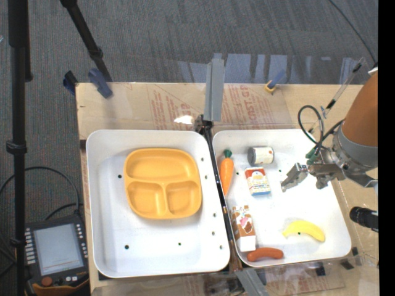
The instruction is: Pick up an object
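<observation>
One carrot [226, 174] lies lengthwise (green top pointing away) beside the bin's [336, 213] left wall.

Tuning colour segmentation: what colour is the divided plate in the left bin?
Yellow-orange all over, the divided plate shows clearly in the camera view.

From my remote station I see two shallow white bins side by side on a cardboard-covered bench [148, 103]; the left bin [105, 239] bears a yellow divided plate [163, 183], the right bin [338, 224] sits just beside it, and a grey post [214, 91] rises behind where they meet. On the dark carpet, a black stand [17, 73] is at far left, with a handheld control pendant [57, 251] lower left
</observation>
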Controlling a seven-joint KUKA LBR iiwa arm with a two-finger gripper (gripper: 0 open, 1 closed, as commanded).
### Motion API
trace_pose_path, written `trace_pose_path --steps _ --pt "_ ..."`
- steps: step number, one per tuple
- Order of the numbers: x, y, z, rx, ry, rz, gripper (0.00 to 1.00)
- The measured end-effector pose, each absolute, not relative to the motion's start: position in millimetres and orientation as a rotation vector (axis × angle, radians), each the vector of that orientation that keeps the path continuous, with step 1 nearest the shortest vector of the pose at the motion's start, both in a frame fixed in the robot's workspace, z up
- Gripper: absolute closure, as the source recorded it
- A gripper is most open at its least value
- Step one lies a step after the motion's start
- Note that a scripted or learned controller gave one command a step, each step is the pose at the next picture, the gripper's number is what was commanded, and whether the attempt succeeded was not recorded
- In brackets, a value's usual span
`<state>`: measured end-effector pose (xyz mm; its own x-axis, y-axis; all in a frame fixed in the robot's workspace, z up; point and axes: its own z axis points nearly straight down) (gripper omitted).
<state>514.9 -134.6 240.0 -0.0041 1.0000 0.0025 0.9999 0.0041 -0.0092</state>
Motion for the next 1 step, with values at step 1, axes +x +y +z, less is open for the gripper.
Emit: trace_pose_path --steps 1 --pt "541.8 -85.6 128.1 -2.133 -2.295 0.006 0.00"
